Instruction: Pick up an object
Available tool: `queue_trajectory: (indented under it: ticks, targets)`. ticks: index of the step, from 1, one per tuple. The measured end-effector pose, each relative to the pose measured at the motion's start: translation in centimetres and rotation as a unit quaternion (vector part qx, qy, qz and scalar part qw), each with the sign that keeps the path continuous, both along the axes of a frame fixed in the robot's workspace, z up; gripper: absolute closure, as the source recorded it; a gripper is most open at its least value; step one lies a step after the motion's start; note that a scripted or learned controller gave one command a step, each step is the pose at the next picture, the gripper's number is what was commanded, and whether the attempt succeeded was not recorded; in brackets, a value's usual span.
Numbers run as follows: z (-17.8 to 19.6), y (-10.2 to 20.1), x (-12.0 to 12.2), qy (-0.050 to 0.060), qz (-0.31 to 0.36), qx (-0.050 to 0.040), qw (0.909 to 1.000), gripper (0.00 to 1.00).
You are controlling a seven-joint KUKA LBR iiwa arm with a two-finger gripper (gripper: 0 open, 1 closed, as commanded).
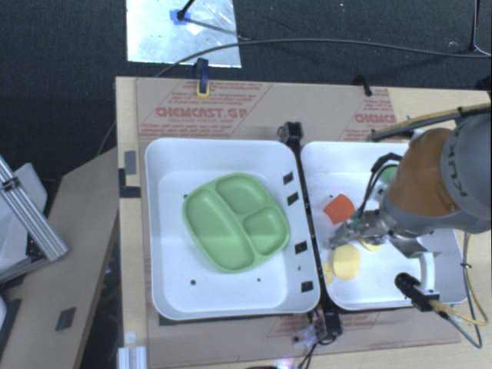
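In the right bin [361,156] lie an orange-red object [338,206] and, nearer the front, a pale yellow one [346,263]. A bit of green [390,172] peeks out behind the arm at the back. My gripper [347,235] is low in this bin, just above the yellow object and right below the orange-red one. The grey and orange wrist covers much of the bin's right half. Nothing shows between the fingers.
The left bin [165,206] holds a green divided plate [234,221]. A black divider with clips [304,206] runs between the bins. Cables [430,302] trail from the arm over the right bin's front right corner.
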State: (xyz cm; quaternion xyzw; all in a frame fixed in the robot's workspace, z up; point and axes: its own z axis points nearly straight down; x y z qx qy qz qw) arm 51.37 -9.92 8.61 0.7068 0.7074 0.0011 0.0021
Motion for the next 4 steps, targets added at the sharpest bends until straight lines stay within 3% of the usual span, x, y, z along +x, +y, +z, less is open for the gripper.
queue_trajectory:
  ticks: [1, 3, 4]
  targets:
    - [1.5, -0.2, 0.2, -0.004, -0.001, -0.0020, 1.0000, 1.00]
    - [14.2, -0.4, 1.4, -0.002, 0.002, -0.0002, 1.0000, 1.00]
    - [15.8, -0.4, 1.5, 0.000, 0.002, 0.0002, 1.0000, 1.00]
